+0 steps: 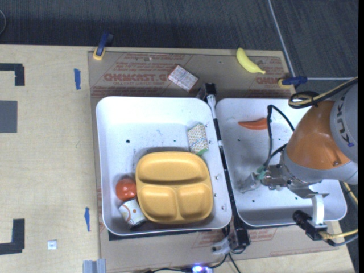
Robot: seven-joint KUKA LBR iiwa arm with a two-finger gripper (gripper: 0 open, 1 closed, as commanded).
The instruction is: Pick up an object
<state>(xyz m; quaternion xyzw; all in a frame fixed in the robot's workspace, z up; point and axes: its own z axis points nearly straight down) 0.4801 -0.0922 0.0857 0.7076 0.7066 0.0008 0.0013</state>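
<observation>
From above, the pincer (pixel 248 182) sits low in the right bin (pixel 250 209), whether spread or pressed I cannot tell, well short of the orange carrot (pixel 253 124) at the far side, so it should travel there, then descend squarely.

- Yellow tray (pixel 173 186): sectioned, lying flat, near side of left bin.
- Red ball (pixel 125 188): touching the tray's left edge.
- Small can (pixel 131 212): on its side, just below the ball.
- Patterned packet (pixel 197 138): beside the tray's far right corner.
- Orange carrot (pixel 253 124): lying flat, far end of right bin.
</observation>
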